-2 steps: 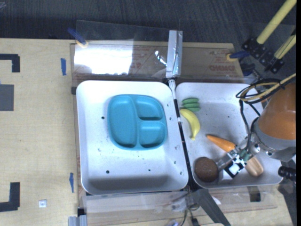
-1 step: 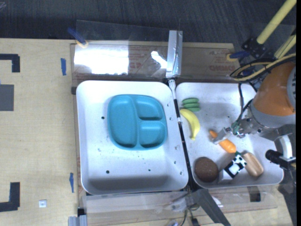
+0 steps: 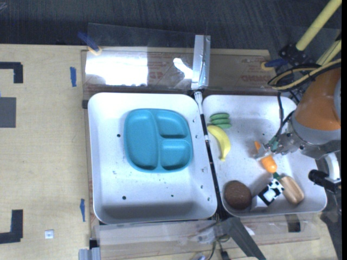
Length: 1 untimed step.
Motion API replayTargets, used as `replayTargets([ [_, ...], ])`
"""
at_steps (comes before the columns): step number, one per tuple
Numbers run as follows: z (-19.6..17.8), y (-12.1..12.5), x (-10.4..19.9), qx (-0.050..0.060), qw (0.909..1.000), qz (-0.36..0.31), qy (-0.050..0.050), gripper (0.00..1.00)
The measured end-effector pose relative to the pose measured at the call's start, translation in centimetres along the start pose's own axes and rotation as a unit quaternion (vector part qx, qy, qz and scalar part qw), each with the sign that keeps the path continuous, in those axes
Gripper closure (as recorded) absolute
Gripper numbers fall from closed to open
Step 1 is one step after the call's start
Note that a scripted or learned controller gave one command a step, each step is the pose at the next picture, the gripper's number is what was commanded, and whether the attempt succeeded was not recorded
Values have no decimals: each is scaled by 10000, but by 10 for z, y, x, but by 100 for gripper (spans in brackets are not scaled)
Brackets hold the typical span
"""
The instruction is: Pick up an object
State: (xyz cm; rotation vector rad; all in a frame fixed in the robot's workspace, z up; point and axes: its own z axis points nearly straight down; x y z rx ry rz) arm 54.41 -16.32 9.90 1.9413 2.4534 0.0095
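The right bin (image 3: 244, 110) holds several objects. A yellow banana (image 3: 220, 140) lies near its left wall, with a green ridged piece (image 3: 220, 119) just behind it. A brown round fruit (image 3: 237, 194) sits at the front. A small orange piece (image 3: 268, 164) lies mid-right, with a black and white cube (image 3: 271, 192) and a tan bun-shaped item (image 3: 291, 189) in front of it. My gripper (image 3: 274, 144) hangs low over the right side of this bin, just above and behind the orange piece. The arm's orange band (image 3: 320, 104) rises behind it.
The left bin (image 3: 108, 194) carries a blue divided tray (image 3: 158, 139). A clear plastic sheet and a metal bracket (image 3: 200, 61) stand behind the bins. Yellow and black cables (image 3: 295, 69) hang at the back right, near the arm.
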Motion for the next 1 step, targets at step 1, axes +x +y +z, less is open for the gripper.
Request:
replayTargets([
  [1, -88, 54, -6, 20, 9997, 254, 10, 100],
])
